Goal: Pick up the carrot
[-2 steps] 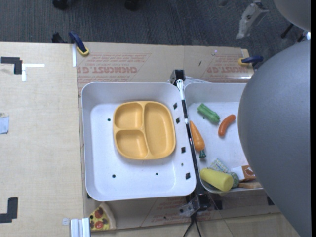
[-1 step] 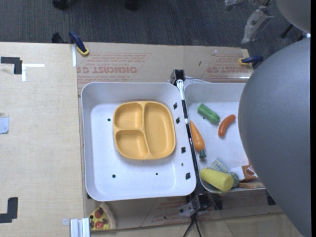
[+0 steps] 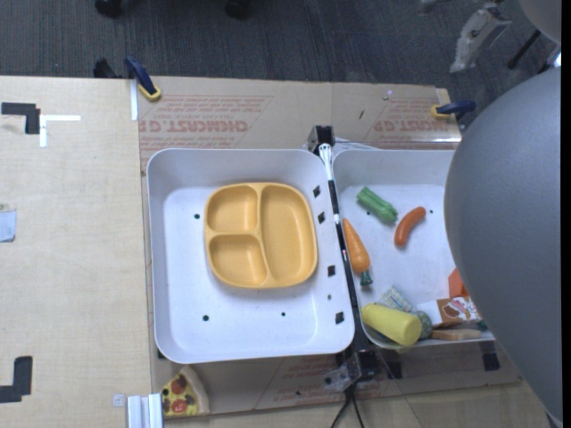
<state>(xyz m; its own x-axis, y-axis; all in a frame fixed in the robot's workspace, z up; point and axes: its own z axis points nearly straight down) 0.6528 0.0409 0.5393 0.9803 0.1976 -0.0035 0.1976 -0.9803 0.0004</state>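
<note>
Carrot [image 3: 356, 248]: small toy, orange body, tiny green stub at its near end. Lies flat on the floor of the right bin, hard against that bin's left wall, just beside the divider between the two bins. Long axis runs far to near, near end tilted slightly right, narrow tip pointing far. Roughly mid-depth in the bin. Fully visible, nothing on top of it.

Wooden bench [image 3: 71, 266] carries a cardboard sheet [image 3: 268, 119], two white bins on it: left bin [image 3: 169, 239], right bin [image 3: 419, 172], side by side. Pizza-slice toy [image 3: 181, 397] near front edge.
</note>
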